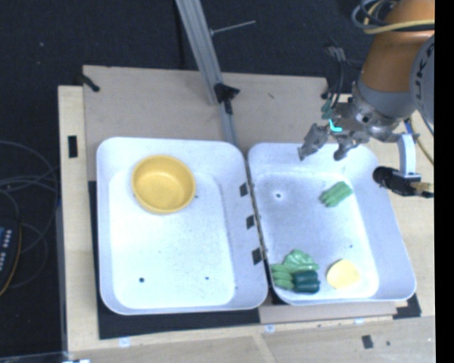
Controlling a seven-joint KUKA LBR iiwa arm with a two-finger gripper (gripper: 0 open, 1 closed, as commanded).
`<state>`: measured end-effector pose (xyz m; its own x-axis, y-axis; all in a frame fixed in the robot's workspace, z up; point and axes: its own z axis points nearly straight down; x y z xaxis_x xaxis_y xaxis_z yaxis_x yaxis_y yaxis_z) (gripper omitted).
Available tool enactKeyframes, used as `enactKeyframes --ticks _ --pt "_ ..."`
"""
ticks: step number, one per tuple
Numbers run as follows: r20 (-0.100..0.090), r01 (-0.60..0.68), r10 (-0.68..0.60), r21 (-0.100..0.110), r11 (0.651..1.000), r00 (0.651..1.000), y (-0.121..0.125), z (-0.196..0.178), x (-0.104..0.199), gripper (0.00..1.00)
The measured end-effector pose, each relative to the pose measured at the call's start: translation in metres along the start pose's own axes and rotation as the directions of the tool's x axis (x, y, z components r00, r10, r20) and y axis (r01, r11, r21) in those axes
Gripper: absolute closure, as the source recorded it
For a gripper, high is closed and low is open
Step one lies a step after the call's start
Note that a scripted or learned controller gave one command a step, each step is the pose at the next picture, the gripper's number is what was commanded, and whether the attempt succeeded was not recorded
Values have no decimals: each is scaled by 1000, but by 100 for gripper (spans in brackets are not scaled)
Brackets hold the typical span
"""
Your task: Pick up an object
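Camera view shows that nothing has yet been picked up: the gripper (327, 150) is held open and empty above the far edge of the right bin (386, 225), while the nearest candidate, a green block (336, 194), lies on the bin floor below it.

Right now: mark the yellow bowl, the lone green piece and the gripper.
yellow bowl (163, 184): camera view, centre of its hollow, left bin.
lone green piece (336, 194): camera view, middle of its top, right bin.
gripper (324, 152): camera view, midway between the fingertips, fingers spread, nothing between them.
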<state>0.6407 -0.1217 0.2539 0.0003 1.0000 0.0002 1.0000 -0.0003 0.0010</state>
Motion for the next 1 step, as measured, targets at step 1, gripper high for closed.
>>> enactKeyframes --ticks 1 --pt "0 0 0 0 1000 1000 0 0 0 0"
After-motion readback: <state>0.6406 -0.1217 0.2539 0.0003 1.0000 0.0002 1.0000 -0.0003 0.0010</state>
